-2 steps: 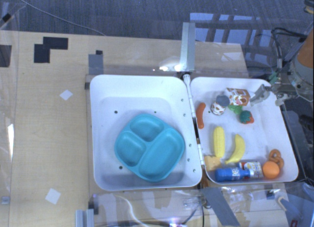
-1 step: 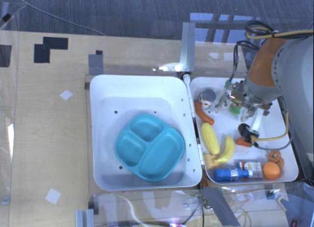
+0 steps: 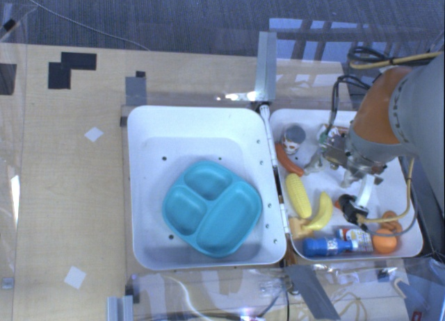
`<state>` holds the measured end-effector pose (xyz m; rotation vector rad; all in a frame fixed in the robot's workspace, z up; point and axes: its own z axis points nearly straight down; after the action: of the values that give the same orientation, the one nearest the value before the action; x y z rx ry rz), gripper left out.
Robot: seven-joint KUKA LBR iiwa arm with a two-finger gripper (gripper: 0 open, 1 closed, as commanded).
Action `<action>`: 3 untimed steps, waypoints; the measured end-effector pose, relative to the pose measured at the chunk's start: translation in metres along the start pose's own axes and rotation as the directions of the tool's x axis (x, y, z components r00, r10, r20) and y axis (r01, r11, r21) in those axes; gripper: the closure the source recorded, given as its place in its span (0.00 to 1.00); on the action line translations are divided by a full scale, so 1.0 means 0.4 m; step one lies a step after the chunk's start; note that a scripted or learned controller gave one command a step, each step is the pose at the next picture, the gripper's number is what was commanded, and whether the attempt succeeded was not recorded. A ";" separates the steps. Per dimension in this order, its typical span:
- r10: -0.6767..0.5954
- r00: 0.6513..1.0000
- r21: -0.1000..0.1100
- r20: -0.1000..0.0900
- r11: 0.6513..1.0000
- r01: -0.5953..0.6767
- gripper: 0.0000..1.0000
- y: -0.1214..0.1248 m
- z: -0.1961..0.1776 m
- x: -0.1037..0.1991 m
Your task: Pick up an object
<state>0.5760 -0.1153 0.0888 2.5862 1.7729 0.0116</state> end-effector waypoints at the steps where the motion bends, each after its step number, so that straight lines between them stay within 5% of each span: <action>1: 0.004 1.000 0.006 0.001 1.000 -0.004 0.00 -0.211 -0.127 0.000; 3: -0.039 0.999 0.008 0.001 0.999 0.039 0.00 -0.220 -0.042 -0.018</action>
<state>0.4912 -0.0901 0.1049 2.5556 1.8262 0.0030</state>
